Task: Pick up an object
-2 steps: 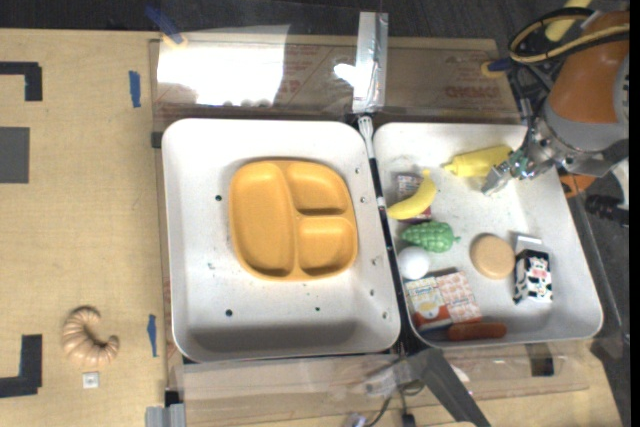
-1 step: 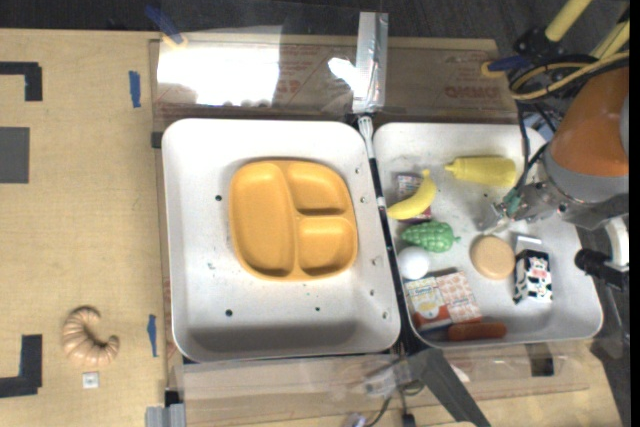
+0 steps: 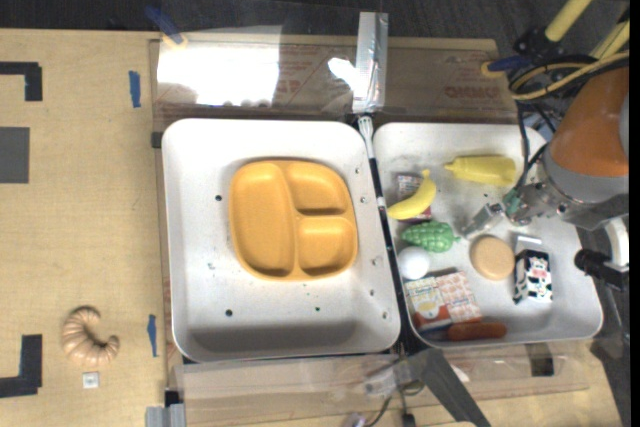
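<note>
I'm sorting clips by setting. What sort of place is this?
Probably a robotics lab's test bench, not a real kitchen. Two white bins sit side by side on a cardboard-covered bench, the right one holds toy food like a banana, and taped markers line the bench.

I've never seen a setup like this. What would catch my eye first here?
Probably the orange divided plate, sitting alone in the middle of the left white bin. Next, the right bin crowded with toy food: a banana, a yellow bottle, a green bumpy piece and a white egg. The gripper hangs over them from the right.
</note>
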### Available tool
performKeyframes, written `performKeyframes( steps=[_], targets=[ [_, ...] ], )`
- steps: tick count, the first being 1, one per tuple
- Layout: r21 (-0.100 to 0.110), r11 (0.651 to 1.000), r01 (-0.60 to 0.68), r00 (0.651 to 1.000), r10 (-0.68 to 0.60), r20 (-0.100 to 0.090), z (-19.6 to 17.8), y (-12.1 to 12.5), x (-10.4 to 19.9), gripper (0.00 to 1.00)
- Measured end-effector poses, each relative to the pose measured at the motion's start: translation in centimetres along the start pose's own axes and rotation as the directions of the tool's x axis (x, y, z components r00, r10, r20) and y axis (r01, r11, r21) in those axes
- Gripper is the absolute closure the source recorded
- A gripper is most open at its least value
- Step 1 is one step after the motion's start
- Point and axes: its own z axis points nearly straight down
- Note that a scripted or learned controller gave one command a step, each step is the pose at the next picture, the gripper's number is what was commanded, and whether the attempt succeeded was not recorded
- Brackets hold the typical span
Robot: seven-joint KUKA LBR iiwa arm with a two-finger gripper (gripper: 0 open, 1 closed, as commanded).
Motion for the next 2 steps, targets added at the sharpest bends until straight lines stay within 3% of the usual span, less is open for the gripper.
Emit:
performKeyframes(
  steps=[1, 2],
  targets=[
    [0.000, 1.000, 0.028, 1.000, -0.028, 0.000, -0.08, -4.59, 3.23, 0.00],
    [-0.002, 1.000, 0.026, 1.000, -0.026, 0.000, -0.85, -4.43, 3.08, 1.00]
  ],
)
